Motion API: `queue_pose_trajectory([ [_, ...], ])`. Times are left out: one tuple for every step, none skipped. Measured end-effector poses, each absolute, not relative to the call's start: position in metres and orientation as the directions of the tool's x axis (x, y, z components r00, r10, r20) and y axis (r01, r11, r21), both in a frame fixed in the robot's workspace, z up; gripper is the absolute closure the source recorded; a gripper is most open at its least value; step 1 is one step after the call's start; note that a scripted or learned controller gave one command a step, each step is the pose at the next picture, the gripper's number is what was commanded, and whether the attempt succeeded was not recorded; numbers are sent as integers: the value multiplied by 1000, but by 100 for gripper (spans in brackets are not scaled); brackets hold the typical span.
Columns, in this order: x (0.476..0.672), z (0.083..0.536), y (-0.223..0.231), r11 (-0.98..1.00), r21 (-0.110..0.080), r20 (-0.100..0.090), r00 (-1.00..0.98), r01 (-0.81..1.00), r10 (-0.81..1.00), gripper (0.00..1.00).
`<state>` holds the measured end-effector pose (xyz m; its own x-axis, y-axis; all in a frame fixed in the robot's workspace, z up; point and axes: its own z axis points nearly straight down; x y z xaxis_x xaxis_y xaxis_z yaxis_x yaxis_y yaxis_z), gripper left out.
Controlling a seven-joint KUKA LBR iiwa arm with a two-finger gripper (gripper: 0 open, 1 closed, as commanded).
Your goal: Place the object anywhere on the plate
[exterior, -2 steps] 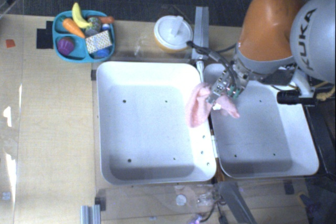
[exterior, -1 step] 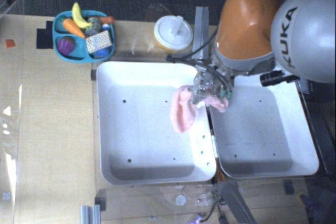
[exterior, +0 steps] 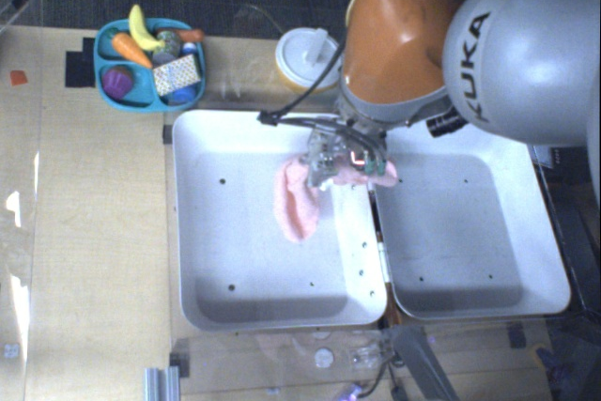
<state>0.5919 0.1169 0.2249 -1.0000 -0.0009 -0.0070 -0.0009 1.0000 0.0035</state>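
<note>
One pink cloth [exterior: 299, 202] in left bin [exterior: 216, 230], tool [exterior: 343, 166] above

Two bins sitting side by side mid-frame on the worktop [exterior: 84, 230]: left bin [exterior: 225, 286], right bin [exterior: 470, 277]. Cloth [exterior: 299, 202] lying in left bin's upper right, hanging from the tool [exterior: 343, 162] above it. Sectioned tray [exterior: 141, 94] of toy foods resting upper left; lidded cup [exterior: 302, 56] standing behind left bin.
</note>
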Motion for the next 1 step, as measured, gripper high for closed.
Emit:
queue_pose_trajectory([
  [592,225,117,1000,4,-7,-1000,-1,-1,0],
])
